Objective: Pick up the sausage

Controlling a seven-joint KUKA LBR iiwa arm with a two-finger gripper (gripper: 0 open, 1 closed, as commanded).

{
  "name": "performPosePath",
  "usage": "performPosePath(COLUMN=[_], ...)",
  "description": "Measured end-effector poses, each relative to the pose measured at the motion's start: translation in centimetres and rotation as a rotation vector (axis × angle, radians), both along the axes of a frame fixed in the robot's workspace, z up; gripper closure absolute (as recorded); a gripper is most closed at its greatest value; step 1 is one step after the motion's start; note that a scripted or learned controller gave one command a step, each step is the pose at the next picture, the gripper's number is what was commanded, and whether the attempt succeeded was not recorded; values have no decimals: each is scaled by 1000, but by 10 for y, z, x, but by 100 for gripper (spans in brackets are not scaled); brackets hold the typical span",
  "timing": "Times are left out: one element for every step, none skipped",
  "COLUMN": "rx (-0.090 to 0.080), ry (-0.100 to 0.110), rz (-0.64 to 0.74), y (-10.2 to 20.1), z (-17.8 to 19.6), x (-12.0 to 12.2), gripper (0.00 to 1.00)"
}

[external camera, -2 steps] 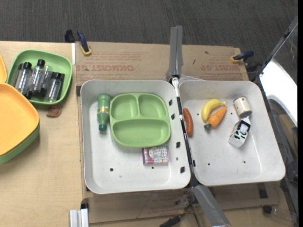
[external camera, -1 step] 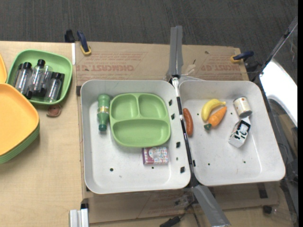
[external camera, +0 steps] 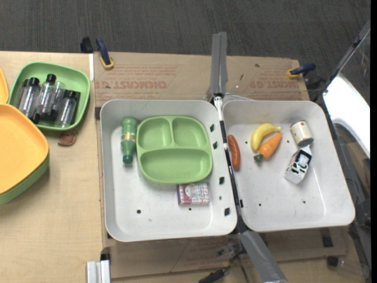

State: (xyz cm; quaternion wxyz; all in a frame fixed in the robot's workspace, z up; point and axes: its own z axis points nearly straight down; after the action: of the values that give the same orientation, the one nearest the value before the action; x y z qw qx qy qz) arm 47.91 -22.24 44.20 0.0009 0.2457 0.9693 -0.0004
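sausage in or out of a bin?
In. The sausage lies flat in the right bin, against its left wall.

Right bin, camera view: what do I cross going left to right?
sausage → banana → carrot → milk carton. The can overlaps the carton's span, so it's left out.

A pale grey curved stretch, probably the arm [external camera: 349, 108], sits slanted at the right edge.
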Motion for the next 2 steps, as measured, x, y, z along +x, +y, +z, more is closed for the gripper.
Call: performPosePath(rx=[1, -1], ry=[1, -2], rz=[294, 624], y=[0, 0], z=[0, 0], x=[0, 3], gripper=[100, 100])
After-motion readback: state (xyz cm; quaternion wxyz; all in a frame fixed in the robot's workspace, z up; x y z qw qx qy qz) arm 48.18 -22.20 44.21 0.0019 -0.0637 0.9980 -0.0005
